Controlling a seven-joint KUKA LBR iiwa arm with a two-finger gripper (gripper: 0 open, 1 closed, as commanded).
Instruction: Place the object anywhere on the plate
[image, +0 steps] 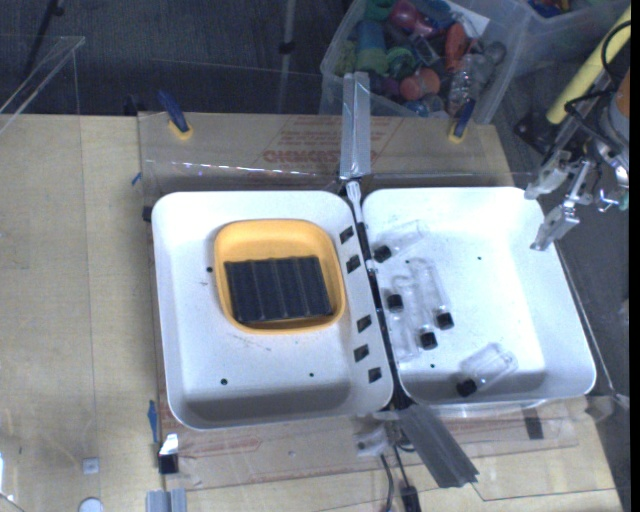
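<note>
While my hand (556, 222) hangs over the far right corner of the right-hand shallow white bin (520, 330), I cannot tell from this slanted view how it stands, and nothing shows in its grip. The yellow rounded-square plate (232, 243) sits in the middle of the left-hand shallow white bin (185, 340), and a dark ribbed rectangular block (278, 288) lies flat on it, covering most of its centre. In the right bin several clear plastic tubes with black caps (420, 305) lie scattered near the left wall, and one more clear capped tube (484, 366) lies towards the near edge, apart from the others. Beyond the far edge of the counter (60, 300) stands a clear tub of bright mixed toys (420, 45).
</note>
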